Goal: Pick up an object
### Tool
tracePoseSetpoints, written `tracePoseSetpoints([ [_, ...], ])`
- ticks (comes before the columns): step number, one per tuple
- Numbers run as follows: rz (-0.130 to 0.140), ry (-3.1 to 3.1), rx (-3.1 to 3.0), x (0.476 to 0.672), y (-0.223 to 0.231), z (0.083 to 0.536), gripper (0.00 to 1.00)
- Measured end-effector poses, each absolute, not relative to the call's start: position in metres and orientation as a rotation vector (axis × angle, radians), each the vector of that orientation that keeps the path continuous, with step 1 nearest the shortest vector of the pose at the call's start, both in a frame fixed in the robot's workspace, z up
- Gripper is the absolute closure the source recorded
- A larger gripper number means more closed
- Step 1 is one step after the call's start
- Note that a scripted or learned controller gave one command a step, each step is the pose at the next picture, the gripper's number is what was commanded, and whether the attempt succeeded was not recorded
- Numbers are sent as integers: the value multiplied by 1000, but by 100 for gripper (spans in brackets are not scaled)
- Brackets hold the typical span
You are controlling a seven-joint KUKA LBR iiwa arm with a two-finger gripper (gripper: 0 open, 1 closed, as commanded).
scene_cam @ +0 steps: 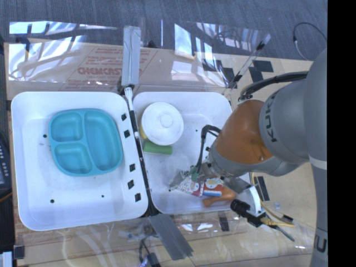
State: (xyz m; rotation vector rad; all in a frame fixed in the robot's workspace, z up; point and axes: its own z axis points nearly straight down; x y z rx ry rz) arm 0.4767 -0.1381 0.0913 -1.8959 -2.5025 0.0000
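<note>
Camera view: end effector (196, 174), state unclear, over snack packet (196, 187) beside white lid (162, 123), green sponge (158, 147).

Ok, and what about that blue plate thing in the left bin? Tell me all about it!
The blue tray is a light turquoise plate that looks like smooth plastic, with rounded corners. Raised ridges split it into three sections: two smaller ones on the left side and one longer one on the right. It lies flat, a little tilted round, on the floor of the left white bin. Nothing sits in it, and nothing else touches it.
</note>
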Motion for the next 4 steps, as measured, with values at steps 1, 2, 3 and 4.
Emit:
tracePoseSetpoints([
  [1, 0, -2698, -1608, 524, -125, 136, 0],
  [2, 1, -2673, -1642, 476, -140, 93, 0],
  [3, 0, -2677, -1636, 477, -140, 103, 100],
  [4, -1, -2889, -1230, 480, -110, 92, 100],
])
